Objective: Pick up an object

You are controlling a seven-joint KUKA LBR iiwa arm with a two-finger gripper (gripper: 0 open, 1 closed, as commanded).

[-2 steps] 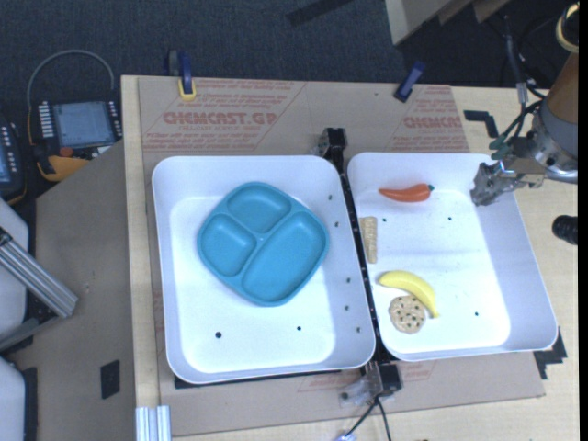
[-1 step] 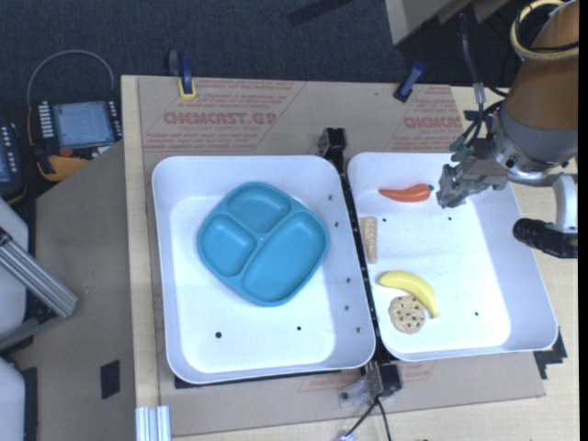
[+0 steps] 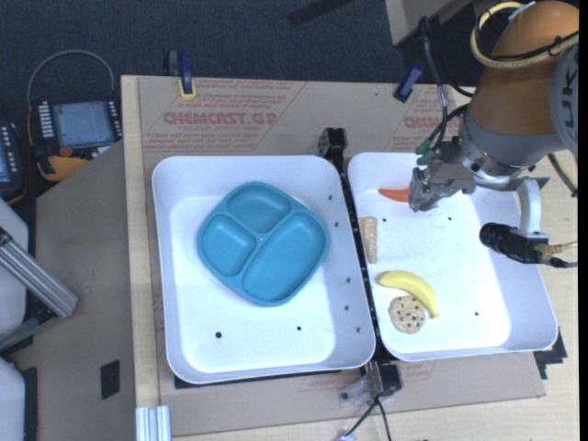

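Note:
My gripper [image 3: 423, 197] hangs low over the back of the right bin [image 3: 478, 329], right at the end of an orange carrot [image 3: 395, 194] that pokes out to its left. Whether the carrot sits between the fingers is hidden by the wrist. Further forward in the same bin lie a yellow banana [image 3: 410, 289], a round cookie [image 3: 406, 314] and a tan cracker stick [image 3: 369, 239] along the left wall.
The left bin [image 3: 184, 338] holds a blue divided plate [image 3: 264, 243]. A black clamp [image 3: 332, 141] sits between the bins at the back. A black cable part [image 3: 511, 241] hangs from the arm over the right bin's right side.

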